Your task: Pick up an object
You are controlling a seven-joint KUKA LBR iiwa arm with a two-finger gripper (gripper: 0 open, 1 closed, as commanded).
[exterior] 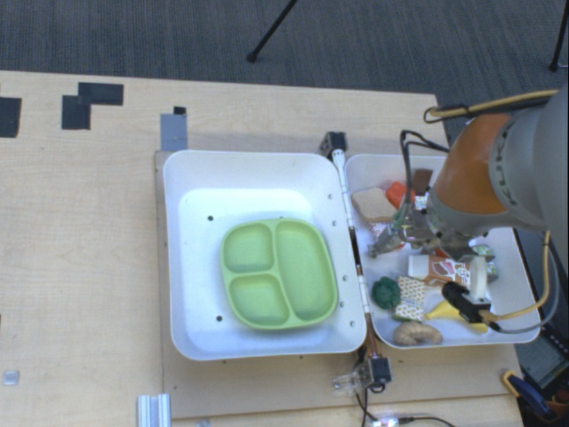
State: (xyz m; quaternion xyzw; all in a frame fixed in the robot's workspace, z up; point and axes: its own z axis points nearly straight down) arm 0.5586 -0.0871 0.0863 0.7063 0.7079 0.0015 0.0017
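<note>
1. Nearest the camera, the light wooden table (80, 265) carries two shallow white plastic bins side by side. A small cable clip sits at the table's front edge below the seam between them.
2. The left bin (191, 238) holds a pale green moulded tray with three compartments (278, 274), lying flat and bare.
3. The right bin (511, 336) holds the candidate objects. At its front lies a tan, potato-shaped lump (417, 334). Just behind that come a yellow banana-shaped piece (444, 310), a dark green tufted ball (385, 292) and a patterned card packet (412, 296). An orange item (396, 191) lies at the back.
4. The grey arm with its orange band (471, 172) reaches in from the right and hangs low over the middle of the right bin. The pincer (400, 234) sits among the clutter; whether it is open or closed cannot be told, as wrist and cabling mask it.
5. Progress, as judged: nothing is seen lifted and nothing can be confirmed between the pincer's tips. The pick appears to be at the descent or grasp stage, with closure, lift and clearance outstanding.
6. Farther off, black tape patches (89, 103) mark the table's rear left. Beyond lies dark grey ribbed carpet (178, 16), crossed by a thin black stand leg (284, 16).
</note>
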